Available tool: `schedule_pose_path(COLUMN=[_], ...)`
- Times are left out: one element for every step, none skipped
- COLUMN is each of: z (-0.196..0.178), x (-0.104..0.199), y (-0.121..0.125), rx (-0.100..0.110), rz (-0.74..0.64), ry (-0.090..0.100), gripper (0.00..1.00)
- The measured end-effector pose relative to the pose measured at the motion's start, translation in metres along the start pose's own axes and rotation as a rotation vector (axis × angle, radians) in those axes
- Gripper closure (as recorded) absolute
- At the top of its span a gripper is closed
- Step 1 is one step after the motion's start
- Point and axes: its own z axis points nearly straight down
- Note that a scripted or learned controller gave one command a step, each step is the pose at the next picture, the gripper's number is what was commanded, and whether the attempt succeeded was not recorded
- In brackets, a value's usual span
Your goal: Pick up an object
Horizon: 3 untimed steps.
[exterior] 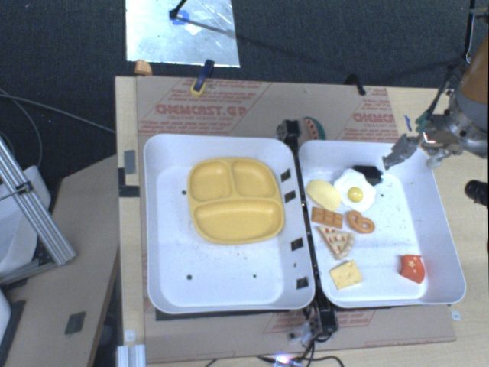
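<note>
Nearest the camera, at the front of the right-hand shallow white bin [447, 277], a small red block with a pale mark [412, 268] lies almost straight below the tool in the view and well apart from it, and a pale yellow cheese-like wedge [345, 274] lies to the tool's left and far forward of it. A little farther back come a triangular toast-coloured slice with red dots [336, 242], a brown pretzel-shaped piece [361, 222] and a flat orange-brown cracker [327, 218], all clustered left of and nearer than the tool. Beyond them a pale yellow oval lump [324, 196] sits just beside a white fried egg with a yellow yolk [355, 191]; a small black object [371, 174] touches the egg's far edge and is the piece nearest the tool. The left-hand shallow white bin [164, 228], well to the tool's left, holds a yellow three-compartment plastic tray [235, 200]. The two-finger tool [405, 150] hangs over the far right part of the right bin, above the black object and the egg, with nothing seen between its fingers; I cannot tell how wide they stand. Both bins rest on brown printed cardboard [229, 107] covering the desk [84, 205], and farthest back lies a shiny silver sheet [183, 21].
</note>
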Motion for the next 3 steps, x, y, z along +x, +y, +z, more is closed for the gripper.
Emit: schedule_pose_path(z=[0.158,0.176,0.165], x=[-0.044,0.06,0.053], y=[0.039,0.056,0.055], rx=[-0.012,-0.002,-0.004], rz=[-0.001,-0.01,-0.002], ry=[-0.005,0.004,0.001], gripper=[0.0,0.0,1.0])
